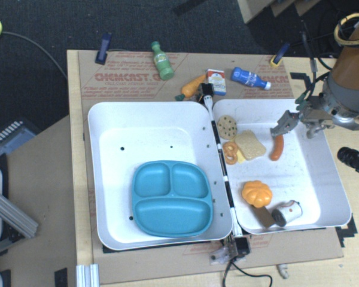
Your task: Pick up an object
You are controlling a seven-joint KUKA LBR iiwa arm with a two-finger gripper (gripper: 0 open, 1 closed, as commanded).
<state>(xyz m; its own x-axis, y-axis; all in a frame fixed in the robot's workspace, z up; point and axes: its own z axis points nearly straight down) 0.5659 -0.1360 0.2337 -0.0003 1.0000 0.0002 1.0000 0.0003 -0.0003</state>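
Gripper point(299, 123) over the right bin's point(323, 190) far edge, fingers spread, grasping nothing. Just beside and below it, one red sausage point(277, 147). Farther left in that bin: one bread slice point(250, 144), one round cracker point(227, 124), one pretzel point(230, 152). Nearer the front: one orange pumpkin point(256, 193). In the left bin point(107, 130): one blue divided plate point(172, 198).

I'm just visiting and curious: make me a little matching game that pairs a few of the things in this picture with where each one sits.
Things:
1. blue plate
2. green bottle
3. sausage
4. orange pumpkin

Places:
A. right bin, just below the end effector
B. on the board behind the bins
C. left bin
D. right bin, near its front

Pairs: 1-C, 2-B, 3-A, 4-D
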